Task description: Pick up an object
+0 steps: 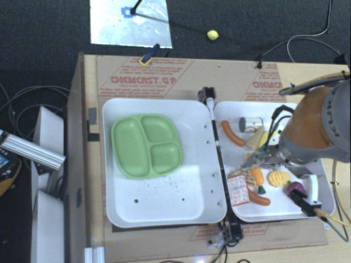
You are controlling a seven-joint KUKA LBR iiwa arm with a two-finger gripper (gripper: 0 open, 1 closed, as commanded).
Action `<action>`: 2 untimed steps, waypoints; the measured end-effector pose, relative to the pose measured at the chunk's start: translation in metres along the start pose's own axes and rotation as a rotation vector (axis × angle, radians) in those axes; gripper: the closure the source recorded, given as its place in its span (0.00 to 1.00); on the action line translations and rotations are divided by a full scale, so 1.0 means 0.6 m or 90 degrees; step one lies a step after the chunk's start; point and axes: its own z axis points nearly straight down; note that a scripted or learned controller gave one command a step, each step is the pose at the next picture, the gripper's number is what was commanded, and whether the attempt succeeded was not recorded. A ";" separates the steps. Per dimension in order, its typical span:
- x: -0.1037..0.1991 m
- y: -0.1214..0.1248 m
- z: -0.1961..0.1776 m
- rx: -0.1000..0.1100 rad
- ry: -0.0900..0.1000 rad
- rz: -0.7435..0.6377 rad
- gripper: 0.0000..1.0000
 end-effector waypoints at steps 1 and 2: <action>0.004 0.003 -0.018 -0.001 0.003 -0.002 1.00; 0.159 0.046 -0.158 0.010 0.004 -0.003 1.00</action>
